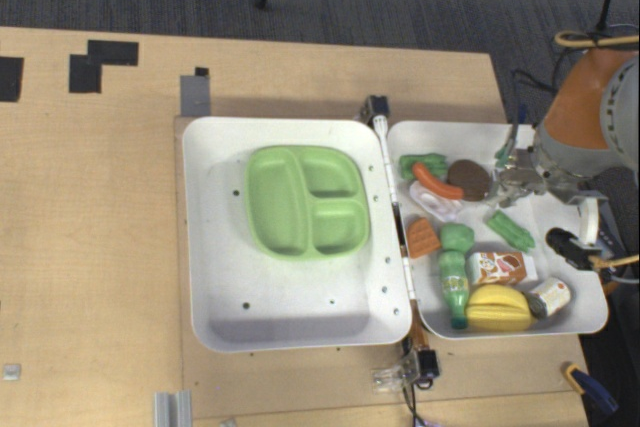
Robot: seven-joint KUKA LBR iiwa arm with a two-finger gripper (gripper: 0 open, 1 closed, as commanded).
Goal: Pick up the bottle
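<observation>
The metal two-finger end effector [512,177] is seen poised over the upper right part of the right-hand shallow white bin [596,313], reached in from the right by the grey arm with its orange band [578,105]. Whether its fingers are open or closed cannot be told from this slanted overhead view, and nothing is seen held between them. The green plastic bottle [455,275] is found lying in the lower left part of the same bin, well apart from the end effector, its length running up and down the bin beside a yellow toy banana [499,308]. A small printed orange carton [499,267] is placed just above the banana, and a brown round toy [469,178] is seen near the end effector. In the left-hand white bin [215,315], a light green divided plastic plate [305,201] is shown. Both bins are borne by the pale wooden tabletop [90,245].
</observation>
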